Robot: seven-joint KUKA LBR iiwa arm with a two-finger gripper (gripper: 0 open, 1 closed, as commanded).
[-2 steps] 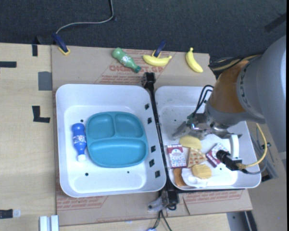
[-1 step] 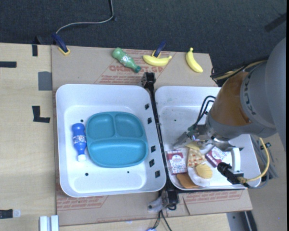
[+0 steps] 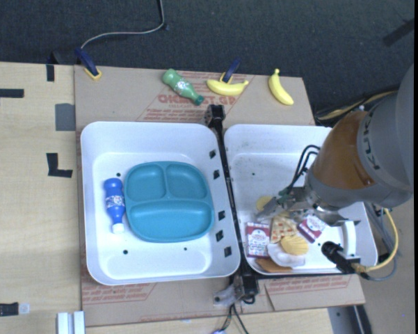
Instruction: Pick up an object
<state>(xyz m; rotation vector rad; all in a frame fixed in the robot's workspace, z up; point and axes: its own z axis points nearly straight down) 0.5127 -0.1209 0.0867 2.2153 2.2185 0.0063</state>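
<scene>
My arm [image 3: 365, 158] reaches over the right bin [image 3: 264, 152]. In the left bin [image 3: 97, 186] a teal divided plate [image 3: 168, 202] lies beside a blue bottle [image 3: 113, 204], long axis running near to far. My gripper [image 3: 290, 202] hovers over piled food items [image 3: 282, 239], packets crowding together; its opening I cannot tell.

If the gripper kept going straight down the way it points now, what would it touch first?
Probably the pile of small food items in the right bin, likely the waffle-like piece directly beneath the gripper; depth is hard to judge from this view.
</scene>
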